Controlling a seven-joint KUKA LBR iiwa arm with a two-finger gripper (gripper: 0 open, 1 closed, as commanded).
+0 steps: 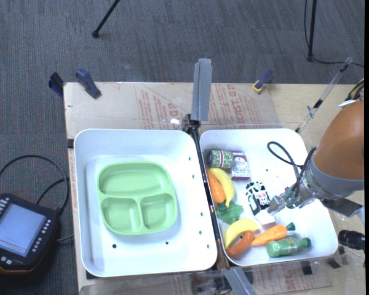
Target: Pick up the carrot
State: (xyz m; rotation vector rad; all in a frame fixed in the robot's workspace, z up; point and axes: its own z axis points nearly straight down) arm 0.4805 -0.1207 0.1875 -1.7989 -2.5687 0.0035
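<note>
The tapered orange plastic carrot with a green stub (270, 233) lies in the right of 2 shallow white bins (313, 251), just below and left of the claw (281, 203). Nothing lifted yet; claw's opening I cannot tell.

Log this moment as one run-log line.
task: pick carrot | gripper: above right bin, near carrot | carrot: lying in bin, not held

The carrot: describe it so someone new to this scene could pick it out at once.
Look in the right bin, toward its near edge. The carrot lies there on its side, a slim orange taper with a small green tip pointing right, between a yellow banana and a green bottle. It is the only long, pointed orange piece.
</note>
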